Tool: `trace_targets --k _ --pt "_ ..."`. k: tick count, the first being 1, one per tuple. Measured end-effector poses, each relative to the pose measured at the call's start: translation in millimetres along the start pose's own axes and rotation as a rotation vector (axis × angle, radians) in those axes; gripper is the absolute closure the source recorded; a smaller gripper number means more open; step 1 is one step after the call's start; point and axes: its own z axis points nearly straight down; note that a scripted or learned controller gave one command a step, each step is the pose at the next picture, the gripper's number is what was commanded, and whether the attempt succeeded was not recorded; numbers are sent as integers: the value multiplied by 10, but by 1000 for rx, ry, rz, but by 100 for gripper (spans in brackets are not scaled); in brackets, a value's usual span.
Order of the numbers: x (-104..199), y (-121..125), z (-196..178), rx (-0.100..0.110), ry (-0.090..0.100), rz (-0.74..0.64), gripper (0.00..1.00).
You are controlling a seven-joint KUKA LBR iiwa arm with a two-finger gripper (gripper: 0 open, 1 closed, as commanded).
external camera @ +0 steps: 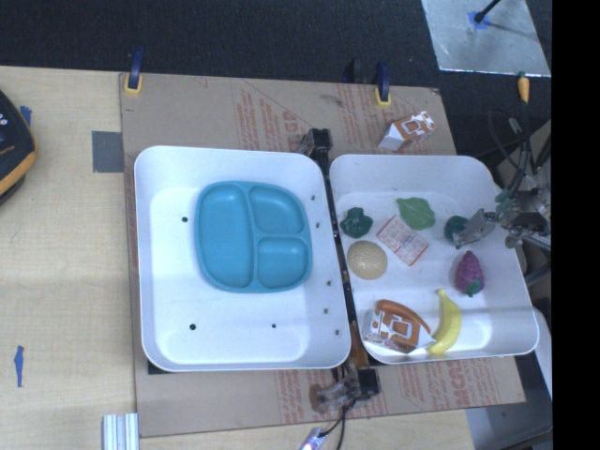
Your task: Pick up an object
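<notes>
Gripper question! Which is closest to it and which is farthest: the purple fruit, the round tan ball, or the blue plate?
From the gripper at the right bin's far right edge:
1. Purple fruit, just below it in the right bin.
2. Round tan ball, near the right bin's left side.
3. Blue plate, across in the left bin.

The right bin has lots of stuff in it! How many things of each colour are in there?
Green: 3
Yellow: 1, the banana
Purple: 1
Tan: 1, the ball
Packets: 2
Total: 8
</notes>
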Motion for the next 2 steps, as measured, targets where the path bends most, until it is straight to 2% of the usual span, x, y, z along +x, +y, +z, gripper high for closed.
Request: trace_targets --k 1,2 --pt "121 -396 969 2 0 -1 0" --pt "100 -579 410 -2 0 2 0"
